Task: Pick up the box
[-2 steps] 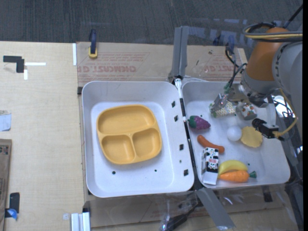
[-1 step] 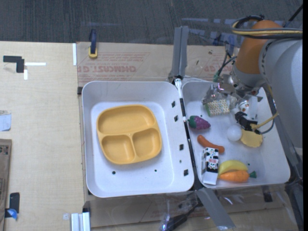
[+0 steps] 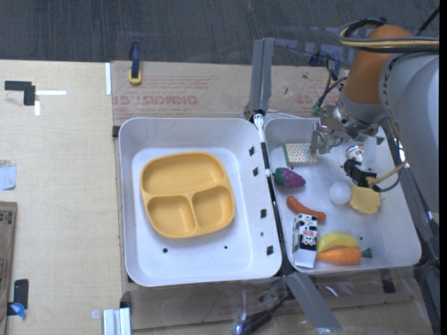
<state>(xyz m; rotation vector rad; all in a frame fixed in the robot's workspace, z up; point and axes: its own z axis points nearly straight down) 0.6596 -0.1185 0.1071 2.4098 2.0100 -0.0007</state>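
Observation:
A small flat box (image 3: 298, 153) with a dotted green-and-white top lies at the back left of the right bin (image 3: 398, 253). My gripper (image 3: 323, 142) hangs just to the right of it, at its right edge, low over the bin floor. A second box, a white carton with black cow patches (image 3: 305, 239), lies near the bin's front left wall, well away from the gripper.
The right bin also holds a purple toy vegetable (image 3: 288, 178), a red sausage (image 3: 305, 206), a white ball (image 3: 339, 193), a yellow wedge (image 3: 365, 200), a banana (image 3: 337, 241) and a carrot (image 3: 341, 255). A yellow divided plate (image 3: 186, 192) lies in the left bin (image 3: 136, 257).

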